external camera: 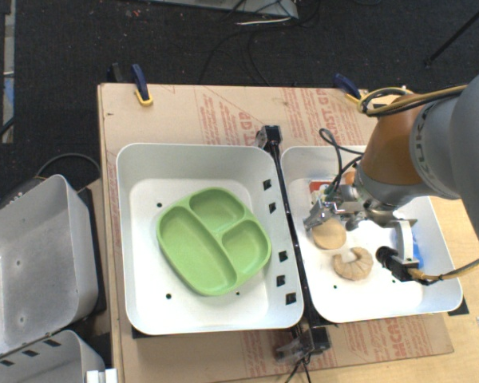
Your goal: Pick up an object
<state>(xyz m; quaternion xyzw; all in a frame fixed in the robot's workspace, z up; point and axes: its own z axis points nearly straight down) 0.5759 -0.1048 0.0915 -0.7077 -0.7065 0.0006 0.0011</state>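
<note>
My gripper point(326, 214) hangs low over the left part of the right bin point(439, 298). Directly under and touching its lower edge lies a round tan lump point(330, 237). A second tan piece shaped like a mushroom point(353, 263) lies just below and to the right of it. A red and white item point(318, 187) peeks out behind the gripper, mostly hidden by the arm. A blue and white object point(413, 244) lies at the right, under the wrist.
The left bin point(136, 166) holds a green divided plate point(214, 240). A black divider point(287, 222) runs between the two bins. A grey plastic tub point(32, 270) stands off the bench at the left. The arm covers the upper right of the right bin.
</note>
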